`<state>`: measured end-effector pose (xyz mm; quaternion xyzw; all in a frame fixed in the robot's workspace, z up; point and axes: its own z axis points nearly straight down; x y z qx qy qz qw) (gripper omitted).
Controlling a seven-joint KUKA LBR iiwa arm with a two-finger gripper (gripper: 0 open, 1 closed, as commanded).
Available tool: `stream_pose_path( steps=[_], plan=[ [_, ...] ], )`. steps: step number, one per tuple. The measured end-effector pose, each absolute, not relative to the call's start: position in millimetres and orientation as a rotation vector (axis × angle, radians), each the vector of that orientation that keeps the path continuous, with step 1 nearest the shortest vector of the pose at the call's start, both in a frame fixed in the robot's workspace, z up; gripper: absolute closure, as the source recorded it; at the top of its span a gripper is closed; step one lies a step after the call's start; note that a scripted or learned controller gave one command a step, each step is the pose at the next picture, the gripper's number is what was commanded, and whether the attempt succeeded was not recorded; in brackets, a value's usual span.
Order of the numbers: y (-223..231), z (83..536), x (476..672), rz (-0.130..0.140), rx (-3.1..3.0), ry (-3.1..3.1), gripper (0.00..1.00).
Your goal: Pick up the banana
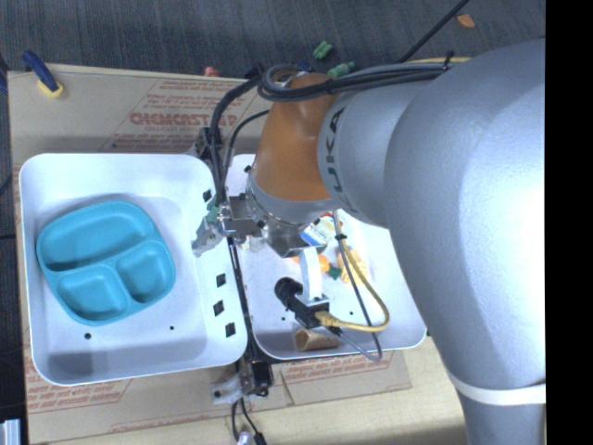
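Observation:
My arm reaches over the right bin (400, 334) and hides most of it. The gripper (209, 234) hangs low over the ridge between the two bins, at the inner edge of the left bin (111, 360). A small yellow patch (358, 269) shows in the right bin just below the wrist; it may be the banana, but too little shows to be sure. Nothing is visible between the gripper and the bin floor.
A blue divided plate (104, 260) lies in the left bin, left of the gripper. An orange item (321, 265), a blue-and-white item (313, 237) and a brown item (315, 341) lie in the right bin. Cardboard (167, 109) covers the bench.

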<state>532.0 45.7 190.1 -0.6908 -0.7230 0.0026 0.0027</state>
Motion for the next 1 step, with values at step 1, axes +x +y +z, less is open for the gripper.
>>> stream_pose_path(
  steps=[1],
  plan=[
    [118.6, 224.6, 491.2, 0.006, -2.374, -2.053, 0.00]
  ],
)
